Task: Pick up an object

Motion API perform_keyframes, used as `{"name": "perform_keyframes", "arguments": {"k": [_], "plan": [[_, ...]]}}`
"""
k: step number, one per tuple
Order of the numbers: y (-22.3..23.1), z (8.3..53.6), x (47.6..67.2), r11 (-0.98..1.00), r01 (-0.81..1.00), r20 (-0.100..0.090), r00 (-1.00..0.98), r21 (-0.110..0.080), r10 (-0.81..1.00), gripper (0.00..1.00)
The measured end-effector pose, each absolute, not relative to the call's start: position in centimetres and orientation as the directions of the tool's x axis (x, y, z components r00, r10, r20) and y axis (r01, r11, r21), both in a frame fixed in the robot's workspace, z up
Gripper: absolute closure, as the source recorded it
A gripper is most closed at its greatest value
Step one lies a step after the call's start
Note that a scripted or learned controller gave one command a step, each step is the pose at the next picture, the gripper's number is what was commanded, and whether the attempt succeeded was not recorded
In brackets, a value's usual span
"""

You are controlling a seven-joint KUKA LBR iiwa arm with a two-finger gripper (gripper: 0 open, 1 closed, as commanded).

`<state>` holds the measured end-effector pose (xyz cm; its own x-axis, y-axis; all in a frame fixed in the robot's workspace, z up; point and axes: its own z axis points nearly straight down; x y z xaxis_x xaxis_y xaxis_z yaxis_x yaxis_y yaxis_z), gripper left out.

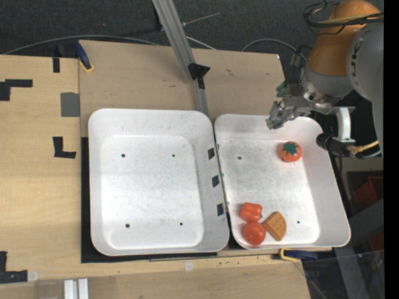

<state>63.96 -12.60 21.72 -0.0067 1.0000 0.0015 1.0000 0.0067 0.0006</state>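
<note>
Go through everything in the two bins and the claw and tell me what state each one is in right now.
Claw: above the right bin's far edge, holding nothing visible.
Tomato: upright in the right bin, apart from the claw.
Red pepper: lying near the front edge.
Red ball: beside the cracker.
Cracker: lying flat, tilted.
Left bin: flat on the bench.

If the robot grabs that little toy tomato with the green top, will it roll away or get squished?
The tomato looks round, so it would probably roll across the smooth bin if nudged off-center. Its shiny, even surface suggests hard plastic, so it likely won't squish, but may slip. It sits alone, near the tool, so nothing would stop it rolling.
</note>
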Motion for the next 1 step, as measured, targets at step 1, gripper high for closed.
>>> {"name": "perform_keyframes", "arguments": {"k": [1], "plan": [[-6.55,22.54,64.75,0.007,1.000,0.002,-0.007,0.000,1.000,1.00]]}}
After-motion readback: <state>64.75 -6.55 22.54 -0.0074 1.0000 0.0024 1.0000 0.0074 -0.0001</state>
